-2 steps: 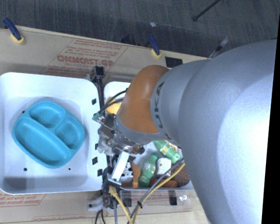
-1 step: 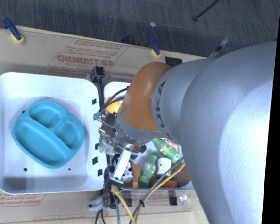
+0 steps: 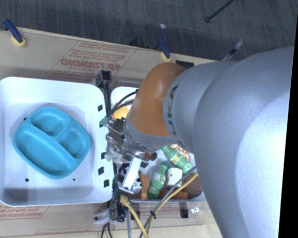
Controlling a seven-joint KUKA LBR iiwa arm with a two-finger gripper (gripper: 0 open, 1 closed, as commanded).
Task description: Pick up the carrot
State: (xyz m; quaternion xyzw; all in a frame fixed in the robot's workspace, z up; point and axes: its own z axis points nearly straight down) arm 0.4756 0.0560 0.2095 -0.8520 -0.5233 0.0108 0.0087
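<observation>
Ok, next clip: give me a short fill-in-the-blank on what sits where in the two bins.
1. The blue divided tray lies in the ____ bin.
2. The tray has ____ compartments.
3. The arm hangs over the ____ bin.
4. The band above the arm's wrist is ____.

Missing words: left; three; right; orange
</observation>
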